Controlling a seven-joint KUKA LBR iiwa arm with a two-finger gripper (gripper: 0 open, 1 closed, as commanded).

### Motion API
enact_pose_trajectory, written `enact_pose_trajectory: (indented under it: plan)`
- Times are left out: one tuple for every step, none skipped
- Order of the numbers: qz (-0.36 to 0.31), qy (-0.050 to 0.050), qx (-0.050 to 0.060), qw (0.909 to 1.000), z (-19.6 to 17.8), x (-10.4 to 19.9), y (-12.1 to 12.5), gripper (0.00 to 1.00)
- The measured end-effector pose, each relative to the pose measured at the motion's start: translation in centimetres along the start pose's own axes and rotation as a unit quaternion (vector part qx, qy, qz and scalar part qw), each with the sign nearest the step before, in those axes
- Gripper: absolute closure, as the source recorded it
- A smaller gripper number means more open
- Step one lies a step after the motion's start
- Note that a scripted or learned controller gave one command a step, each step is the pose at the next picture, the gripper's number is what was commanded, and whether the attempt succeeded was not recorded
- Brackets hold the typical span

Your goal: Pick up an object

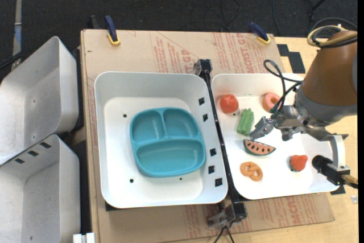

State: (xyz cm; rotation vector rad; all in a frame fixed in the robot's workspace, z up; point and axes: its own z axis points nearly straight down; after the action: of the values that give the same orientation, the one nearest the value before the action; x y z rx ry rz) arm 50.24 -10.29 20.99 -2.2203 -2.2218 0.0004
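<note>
The gripper, fingers slightly parted and holding nothing, hangs just above the watermelon slice, whose long axis runs left-right, with the green block beside it.

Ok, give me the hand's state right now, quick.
Hand: over the right bin, just above the watermelon slice; nothing seen held in it; open or shut cannot be told.
</note>
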Motion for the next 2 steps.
enact_pose_trajectory:
  plan:
    - [0.001, 0.000, 0.002, 1.0000, 4.8, 0.1, 0.9, 0.00]
    - [0.001, 0.001, 0.003, 1.0000, 11.1, 0.5, 0.6, 0.00]
